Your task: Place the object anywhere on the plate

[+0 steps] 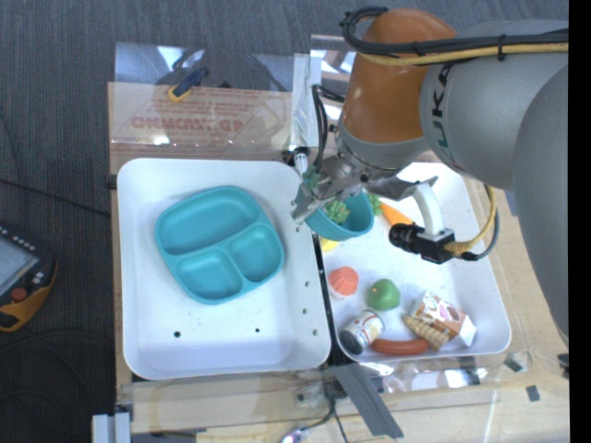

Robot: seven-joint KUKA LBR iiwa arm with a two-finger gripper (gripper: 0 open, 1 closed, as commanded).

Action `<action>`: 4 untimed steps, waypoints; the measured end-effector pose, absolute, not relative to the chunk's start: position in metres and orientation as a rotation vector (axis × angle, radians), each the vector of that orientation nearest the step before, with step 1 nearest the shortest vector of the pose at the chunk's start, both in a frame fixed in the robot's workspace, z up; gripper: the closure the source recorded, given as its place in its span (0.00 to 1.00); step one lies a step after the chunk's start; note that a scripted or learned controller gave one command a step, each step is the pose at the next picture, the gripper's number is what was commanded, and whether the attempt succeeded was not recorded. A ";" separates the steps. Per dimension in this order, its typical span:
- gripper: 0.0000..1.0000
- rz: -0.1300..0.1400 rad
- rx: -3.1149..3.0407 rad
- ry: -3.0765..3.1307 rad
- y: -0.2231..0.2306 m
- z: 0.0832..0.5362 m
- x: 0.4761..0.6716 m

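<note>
The grey arm with its orange band reaches in from the right and hangs over the seam between the two white bins. Its pincer sits right at the near edge of a small teal bowl, which looks lifted and tilted above the inner edge of the right bin, with something green inside it; the bowl's rim seems pinched between the fingers, though the wrist hides much of the grip. Over in the left bin the teal divided plate lies flat, well apart from the bowl, with its three compartments facing up. Below the bowl in the right bin I see an orange-pink ball, a green round fruit, a small can on its side, a red sausage and a wrapped snack. An orange carrot-like piece pokes out beside the bowl.
</note>
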State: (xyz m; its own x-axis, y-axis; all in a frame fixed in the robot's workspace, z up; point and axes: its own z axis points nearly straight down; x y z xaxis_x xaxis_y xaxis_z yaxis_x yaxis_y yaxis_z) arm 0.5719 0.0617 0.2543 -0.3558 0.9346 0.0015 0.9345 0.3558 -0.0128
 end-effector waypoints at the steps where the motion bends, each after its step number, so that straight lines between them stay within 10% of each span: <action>1: 1.00 0.017 -1.663 -2.655 0.136 0.248 0.559; 2: 1.00 0.011 -1.013 -2.968 0.126 0.384 0.485; 3: 1.00 0.013 -1.247 -2.878 0.181 0.409 0.485; 4: 0.00 0.011 -1.249 -2.879 0.181 0.410 0.485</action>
State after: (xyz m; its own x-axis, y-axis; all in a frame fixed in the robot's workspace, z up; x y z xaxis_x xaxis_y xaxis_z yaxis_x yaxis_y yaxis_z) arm 0.4850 0.1807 0.4098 -0.6834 0.7301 0.0004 0.7301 0.6833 -0.0081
